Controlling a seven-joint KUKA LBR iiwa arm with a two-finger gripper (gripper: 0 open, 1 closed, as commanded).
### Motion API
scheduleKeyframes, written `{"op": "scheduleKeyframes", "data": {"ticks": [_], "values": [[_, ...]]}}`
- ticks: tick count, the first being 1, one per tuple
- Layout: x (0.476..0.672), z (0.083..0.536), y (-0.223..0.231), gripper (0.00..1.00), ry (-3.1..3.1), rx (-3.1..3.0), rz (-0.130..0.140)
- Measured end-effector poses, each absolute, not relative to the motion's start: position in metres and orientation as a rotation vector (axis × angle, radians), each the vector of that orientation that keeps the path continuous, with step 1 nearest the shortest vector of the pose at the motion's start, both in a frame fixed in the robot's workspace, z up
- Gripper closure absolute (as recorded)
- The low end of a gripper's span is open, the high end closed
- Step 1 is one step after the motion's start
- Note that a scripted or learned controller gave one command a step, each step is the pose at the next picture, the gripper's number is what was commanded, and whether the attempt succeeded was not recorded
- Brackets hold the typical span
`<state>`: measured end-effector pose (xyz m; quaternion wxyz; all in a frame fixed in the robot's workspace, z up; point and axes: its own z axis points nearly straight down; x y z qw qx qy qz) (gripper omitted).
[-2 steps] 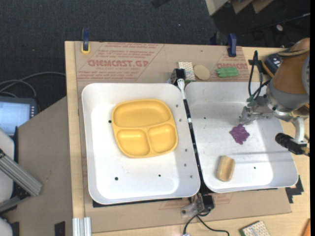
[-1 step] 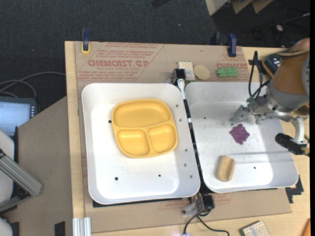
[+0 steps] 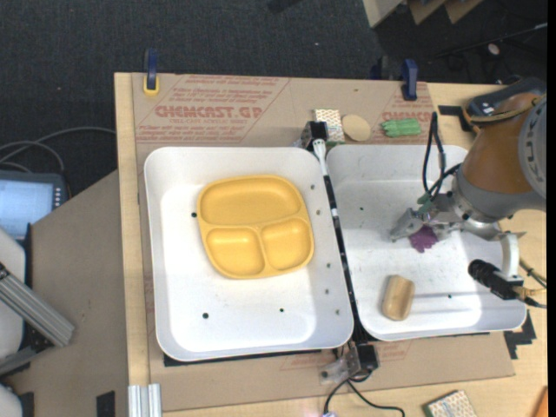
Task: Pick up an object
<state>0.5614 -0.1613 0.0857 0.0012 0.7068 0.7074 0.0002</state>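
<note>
Purple object (image 3: 424, 240) directly beneath gripper (image 3: 423, 227), right bin (image 3: 365, 181); fingers straddling it, closure not discernible; wooden block (image 3: 398, 298) lying nearer the camera.

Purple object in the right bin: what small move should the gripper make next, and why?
Probably a short, straight descent. The gripper sits right at the purple object in the right bin, and the tan block lies well clear, so nothing crowds the approach.
</note>
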Motion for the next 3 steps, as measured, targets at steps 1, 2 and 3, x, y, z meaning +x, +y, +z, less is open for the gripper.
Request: {"op": "scheduleKeyframes", "data": {"ticks": [1, 2, 3], "values": [[0.563, 0.098, -0.164, 1.00, 2.213, 2.215, 0.004], [0.563, 0.097, -0.163, 0.00, 2.213, 2.217, 0.003], [0.564, 0.108, -0.164, 1.00, 2.211, 2.214, 0.006]]}}
